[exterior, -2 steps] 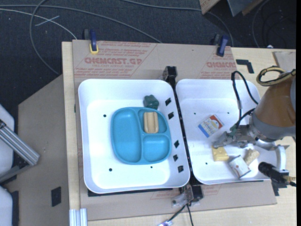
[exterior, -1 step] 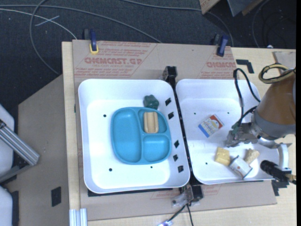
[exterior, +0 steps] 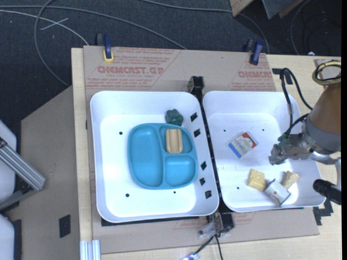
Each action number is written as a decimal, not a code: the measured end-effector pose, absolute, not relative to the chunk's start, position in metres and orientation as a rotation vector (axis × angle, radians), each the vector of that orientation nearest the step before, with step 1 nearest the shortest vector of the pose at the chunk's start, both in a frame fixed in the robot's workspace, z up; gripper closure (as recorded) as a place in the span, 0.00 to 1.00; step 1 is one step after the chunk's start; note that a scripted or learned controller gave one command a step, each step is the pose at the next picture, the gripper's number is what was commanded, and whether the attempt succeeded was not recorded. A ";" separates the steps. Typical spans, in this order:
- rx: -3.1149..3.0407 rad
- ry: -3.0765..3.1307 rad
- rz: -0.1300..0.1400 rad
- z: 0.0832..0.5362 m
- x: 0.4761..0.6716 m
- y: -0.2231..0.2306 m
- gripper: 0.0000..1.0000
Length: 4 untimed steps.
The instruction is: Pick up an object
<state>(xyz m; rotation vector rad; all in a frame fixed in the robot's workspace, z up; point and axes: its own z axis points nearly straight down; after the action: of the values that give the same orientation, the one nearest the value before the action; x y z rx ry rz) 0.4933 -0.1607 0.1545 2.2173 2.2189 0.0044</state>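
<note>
Gripper (exterior: 278,155) hangs low over the right bin (exterior: 230,104), near a small card (exterior: 242,144) and yellow block (exterior: 256,179); its grip state cannot be told.

Board (exterior: 179,64) under the bins: red print "CHEMCAST G P" at upper left, repeated lines beneath too small to read; red "CHEMCAST" again at upper right, partly cut off; small packet (exterior: 242,144) in the right bin: coloured label, not legible.
</note>
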 end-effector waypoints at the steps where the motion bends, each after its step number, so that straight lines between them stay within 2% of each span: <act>1: 2.217 2.219 0.004 0.198 0.495 -0.163 1.00; 2: 2.213 2.219 0.007 0.259 0.498 -0.155 1.00; 4: 2.219 2.229 0.000 0.243 0.490 -0.056 1.00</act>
<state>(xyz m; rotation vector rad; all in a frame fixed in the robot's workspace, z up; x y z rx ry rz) 0.4903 -0.0559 0.2430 2.2189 2.2293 0.0000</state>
